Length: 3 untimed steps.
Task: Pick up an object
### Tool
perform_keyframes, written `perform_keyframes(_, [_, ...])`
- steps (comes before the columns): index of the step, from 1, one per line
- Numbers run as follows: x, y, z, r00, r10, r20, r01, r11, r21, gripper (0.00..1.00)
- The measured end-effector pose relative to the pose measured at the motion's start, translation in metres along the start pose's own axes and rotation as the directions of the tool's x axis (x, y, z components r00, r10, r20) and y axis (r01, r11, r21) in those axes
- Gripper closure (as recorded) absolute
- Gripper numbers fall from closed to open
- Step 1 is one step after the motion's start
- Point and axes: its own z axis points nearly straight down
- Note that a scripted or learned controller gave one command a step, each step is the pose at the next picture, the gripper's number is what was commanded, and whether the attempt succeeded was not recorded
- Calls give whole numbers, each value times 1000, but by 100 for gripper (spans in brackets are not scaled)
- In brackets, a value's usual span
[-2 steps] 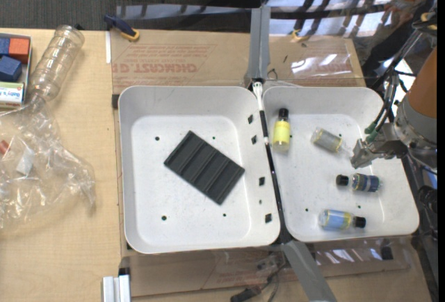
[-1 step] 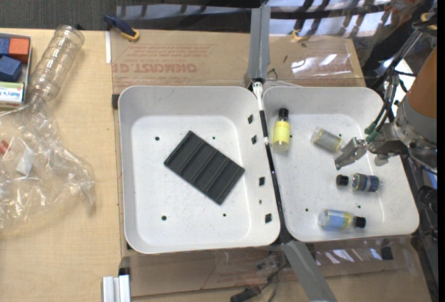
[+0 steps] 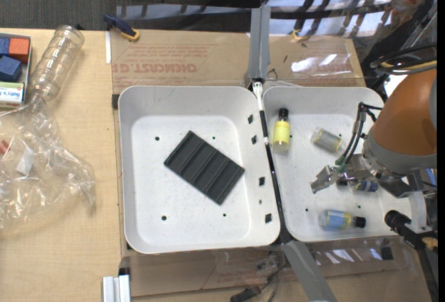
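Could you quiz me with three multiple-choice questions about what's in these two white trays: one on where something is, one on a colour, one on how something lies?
1. Where is the dark ribbed panel?
A. left bin
B. right bin
C. on the cardboard

2. What colour is the small bottle by the divider?
A. red
B. yellow
C. green

3. How does the bottle with blue contents lie?
A. upright
B. on its side
C. on the panel

Answers: 1 A, it lies on the left bin floor. 2 B, yellow body, black cap. 3 B, lengthwise on the right bin floor.
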Motion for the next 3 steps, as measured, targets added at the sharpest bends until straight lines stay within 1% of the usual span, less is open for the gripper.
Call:
perform_keyframes(1, [31, 49, -45, 998, 55, 2, -55, 998, -3, 0])
perform_keyframes(2, [-38, 15, -65, 966, -257, 3, 257, 966, -3, 0])
perform_keyframes(3, [-65, 53, 54, 974, -225, 3, 225, 974, -5, 0])
